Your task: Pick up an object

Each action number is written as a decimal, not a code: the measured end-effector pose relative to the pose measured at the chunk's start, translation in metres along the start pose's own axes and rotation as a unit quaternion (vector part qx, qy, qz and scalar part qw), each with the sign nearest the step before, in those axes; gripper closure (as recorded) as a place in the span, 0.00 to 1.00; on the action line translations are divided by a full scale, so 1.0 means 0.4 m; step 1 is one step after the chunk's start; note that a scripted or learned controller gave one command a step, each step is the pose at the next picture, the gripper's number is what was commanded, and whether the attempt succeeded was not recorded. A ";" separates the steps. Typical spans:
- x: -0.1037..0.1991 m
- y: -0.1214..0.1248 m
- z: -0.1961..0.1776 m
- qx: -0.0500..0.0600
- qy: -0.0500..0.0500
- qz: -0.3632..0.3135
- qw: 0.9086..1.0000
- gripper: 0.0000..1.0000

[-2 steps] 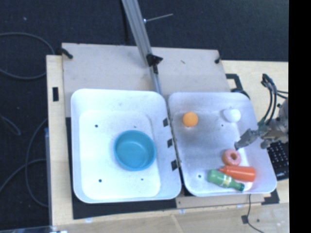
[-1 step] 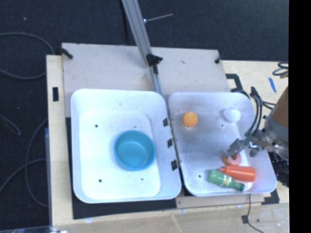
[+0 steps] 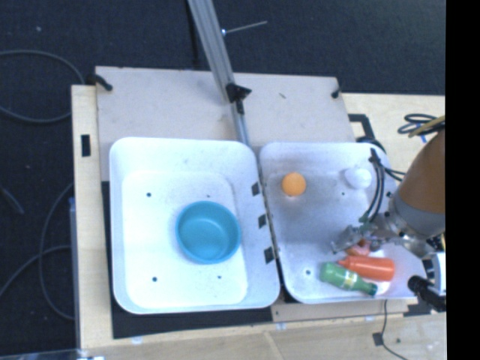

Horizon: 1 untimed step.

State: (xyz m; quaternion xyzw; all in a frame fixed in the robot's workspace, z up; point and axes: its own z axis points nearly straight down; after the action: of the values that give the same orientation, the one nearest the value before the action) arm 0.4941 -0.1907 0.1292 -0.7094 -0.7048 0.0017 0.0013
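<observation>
In the right bin (image 3: 307, 208) lie an orange ball (image 3: 293, 184) near the back left, a white round object (image 3: 357, 177) at the back right, an orange bottle-like object (image 3: 369, 266) and a green bottle (image 3: 346, 278) at the front. My gripper (image 3: 358, 240) reaches in from the right and hangs low just behind the orange bottle-like object, close to it or touching it. The left bin (image 3: 150, 171) holds a blue bowl (image 3: 208, 232) near its middle.
A metal strut (image 3: 214, 43) runs from the top of the view down to the gap between the bins. The arm's orange band (image 3: 427, 178) and cables (image 3: 375, 193) sit over the right bin's right side. The bench edge (image 3: 225, 343) lies in front.
</observation>
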 end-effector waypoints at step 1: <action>-0.003 0.007 -0.040 -0.006 -0.001 0.004 1.000 1.00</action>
State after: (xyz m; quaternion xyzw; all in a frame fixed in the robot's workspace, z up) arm 0.4971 -0.1919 0.1450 -0.7122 -0.7020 -0.0021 -0.0032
